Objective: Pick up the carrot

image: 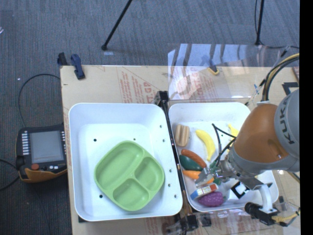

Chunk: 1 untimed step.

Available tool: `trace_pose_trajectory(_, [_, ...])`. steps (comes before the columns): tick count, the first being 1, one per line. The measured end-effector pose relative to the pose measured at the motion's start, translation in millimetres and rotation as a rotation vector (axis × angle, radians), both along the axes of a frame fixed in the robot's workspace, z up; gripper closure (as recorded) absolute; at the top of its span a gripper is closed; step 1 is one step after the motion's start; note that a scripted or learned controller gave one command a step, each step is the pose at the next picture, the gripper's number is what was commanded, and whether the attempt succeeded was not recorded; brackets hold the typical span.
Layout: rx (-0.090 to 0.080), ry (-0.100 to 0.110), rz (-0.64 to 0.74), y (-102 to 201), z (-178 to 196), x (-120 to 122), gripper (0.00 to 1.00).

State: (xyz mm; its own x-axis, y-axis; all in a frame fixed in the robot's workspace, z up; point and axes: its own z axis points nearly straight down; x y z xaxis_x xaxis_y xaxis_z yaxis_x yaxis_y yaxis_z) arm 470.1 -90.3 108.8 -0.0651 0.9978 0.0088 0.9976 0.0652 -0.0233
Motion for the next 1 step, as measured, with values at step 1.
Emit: trace_pose_trajectory(1, [0.001, -0.006, -0.013, -3.3, 12.7, 2.6, 1.00])
